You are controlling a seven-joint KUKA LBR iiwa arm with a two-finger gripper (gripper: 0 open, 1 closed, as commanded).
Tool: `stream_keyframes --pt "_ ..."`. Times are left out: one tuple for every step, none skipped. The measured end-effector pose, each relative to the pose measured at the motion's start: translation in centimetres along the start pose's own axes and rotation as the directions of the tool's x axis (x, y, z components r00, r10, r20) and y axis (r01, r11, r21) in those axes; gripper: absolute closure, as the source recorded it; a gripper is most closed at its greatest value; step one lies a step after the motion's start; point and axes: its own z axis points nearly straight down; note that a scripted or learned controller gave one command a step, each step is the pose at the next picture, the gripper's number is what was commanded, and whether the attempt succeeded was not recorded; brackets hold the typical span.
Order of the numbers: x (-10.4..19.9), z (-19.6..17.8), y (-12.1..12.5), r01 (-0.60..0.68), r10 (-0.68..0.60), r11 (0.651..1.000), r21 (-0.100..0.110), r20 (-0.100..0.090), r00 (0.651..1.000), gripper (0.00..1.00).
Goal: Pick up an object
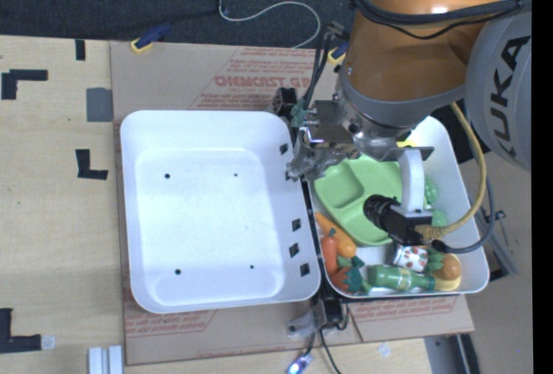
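Note:
The right bin point(462, 191) holds a pile of toys. A light green divided plate point(350, 191) lies at its middle, with a black cylinder point(386, 218) resting on the plate's near edge. An orange carrot point(331, 250), a green bottle-shaped toy point(393, 278), a small white and red cup point(412, 257) and a yellow-orange fruit point(448, 269) crowd the front. A white and green stick point(416, 182) stands at the right. My gripper point(367, 146) hangs under the large orange wrist, low over the far left part of this bin, just above the plate.
The left white bin point(138, 191) sits beside the right one on a cardboard sheet point(225, 83). The orange band and grey arm point(423, 18) cover the right bin's far half. Cables run along the bins' shared wall point(302, 217).

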Motion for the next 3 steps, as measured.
stream_keyframes --pt "-0.9 0.6 0.0 -0.004 0.004 1.0 -0.01 -0.001 1.0 1.0" --pt "-6.4 -5.3 0.0 -0.008 0.008 1.0 -0.018 -0.001 1.0 1.0" --pt "0.6 -9.0 -0.1 0.004 -0.004 1.0 -0.016 -0.004 1.0 1.0"
